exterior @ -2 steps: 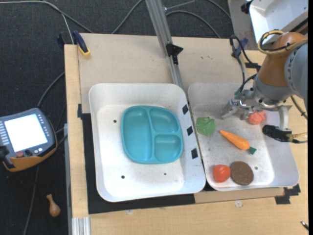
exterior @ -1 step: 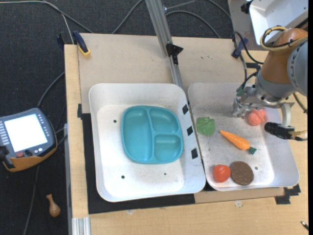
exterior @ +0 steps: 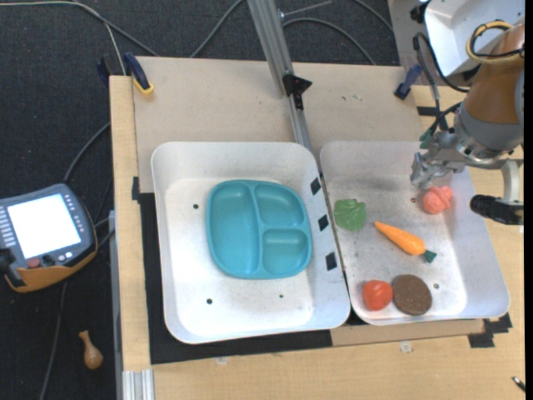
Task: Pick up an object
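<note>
The right bin [exterior: 479,265] holds a pink toy [exterior: 436,199] near its far right side, a green leafy toy [exterior: 350,214], an orange carrot [exterior: 402,239], a red tomato [exterior: 376,294] and a brown round cookie [exterior: 411,294]. My gripper [exterior: 427,173] hangs at the far right of that bin, just above and to the left of the pink toy. Nothing shows between its fingers. The left bin [exterior: 179,248] holds a teal divided plate [exterior: 256,228].
A slanted metal pole [exterior: 279,52] crosses the back of the bench and ends between the bins. A yellow and blue clamp [exterior: 138,75] grips the bench's far left corner. A teach pendant [exterior: 42,236] lies on the floor at left.
</note>
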Action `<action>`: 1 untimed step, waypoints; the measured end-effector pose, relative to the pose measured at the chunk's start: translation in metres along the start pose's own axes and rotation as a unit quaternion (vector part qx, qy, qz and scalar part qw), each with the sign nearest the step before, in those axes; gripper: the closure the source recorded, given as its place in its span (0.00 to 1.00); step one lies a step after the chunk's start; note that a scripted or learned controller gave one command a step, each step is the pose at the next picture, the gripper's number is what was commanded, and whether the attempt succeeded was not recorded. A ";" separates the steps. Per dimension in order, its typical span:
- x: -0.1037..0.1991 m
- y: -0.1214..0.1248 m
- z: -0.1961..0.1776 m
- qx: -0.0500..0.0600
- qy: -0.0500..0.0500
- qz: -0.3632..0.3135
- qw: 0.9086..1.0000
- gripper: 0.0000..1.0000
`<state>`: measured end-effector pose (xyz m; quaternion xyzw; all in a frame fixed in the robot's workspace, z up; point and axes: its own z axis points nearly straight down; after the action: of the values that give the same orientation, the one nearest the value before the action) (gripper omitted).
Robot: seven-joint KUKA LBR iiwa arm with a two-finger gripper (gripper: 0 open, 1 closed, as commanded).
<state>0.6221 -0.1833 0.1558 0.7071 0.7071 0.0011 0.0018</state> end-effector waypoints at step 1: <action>-0.006 0.007 -0.048 -0.001 0.000 -0.001 1.000 1.00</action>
<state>0.6290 -0.1891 0.2035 0.7068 0.7074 0.0015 0.0027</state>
